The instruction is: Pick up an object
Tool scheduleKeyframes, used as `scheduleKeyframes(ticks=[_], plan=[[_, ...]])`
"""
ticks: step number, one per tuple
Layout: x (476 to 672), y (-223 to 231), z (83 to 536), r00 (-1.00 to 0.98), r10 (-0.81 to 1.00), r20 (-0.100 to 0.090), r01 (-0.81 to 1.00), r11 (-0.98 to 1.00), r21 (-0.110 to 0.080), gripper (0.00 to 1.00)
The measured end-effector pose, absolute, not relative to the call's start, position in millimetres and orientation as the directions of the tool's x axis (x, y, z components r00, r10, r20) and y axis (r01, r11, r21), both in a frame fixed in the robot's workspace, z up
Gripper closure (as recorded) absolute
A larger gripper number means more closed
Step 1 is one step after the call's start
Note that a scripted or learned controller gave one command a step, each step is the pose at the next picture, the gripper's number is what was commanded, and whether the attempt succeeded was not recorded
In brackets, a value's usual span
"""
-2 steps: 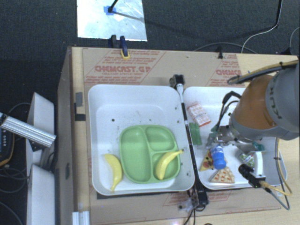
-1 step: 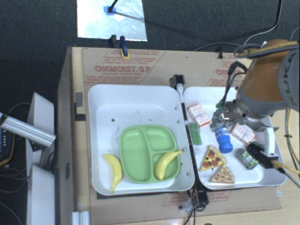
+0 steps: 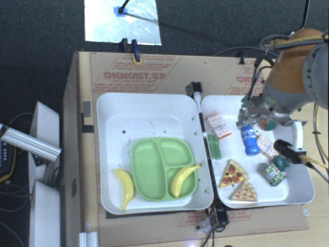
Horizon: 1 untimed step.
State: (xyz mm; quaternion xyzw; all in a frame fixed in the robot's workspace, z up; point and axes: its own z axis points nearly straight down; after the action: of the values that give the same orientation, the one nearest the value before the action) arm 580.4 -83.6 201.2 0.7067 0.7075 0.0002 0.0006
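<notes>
gripper [image 3: 249,118]: over the right bin [image 3: 303,192], can't tell if it's wide or closed tbh
target: blue bottle [image 3: 250,140] just below it
tip: drop straight down, centre on the bottle, dodge the wrapped packet [image 3: 267,146] beside it

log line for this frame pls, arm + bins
arm: over right bin | gripper: above blue bottle, no hold seen | left bin: green plate, two bananas

right bin [image 3: 303,189] crowded (left roomier)
</notes>
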Motion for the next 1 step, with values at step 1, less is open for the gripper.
scheduleKeyframes(ticks=[1], plan=[[543.1, -88.1, 273.4, -0.002, 1.0, -0.001, 1.0, 0.002, 0.004, 1.0]])
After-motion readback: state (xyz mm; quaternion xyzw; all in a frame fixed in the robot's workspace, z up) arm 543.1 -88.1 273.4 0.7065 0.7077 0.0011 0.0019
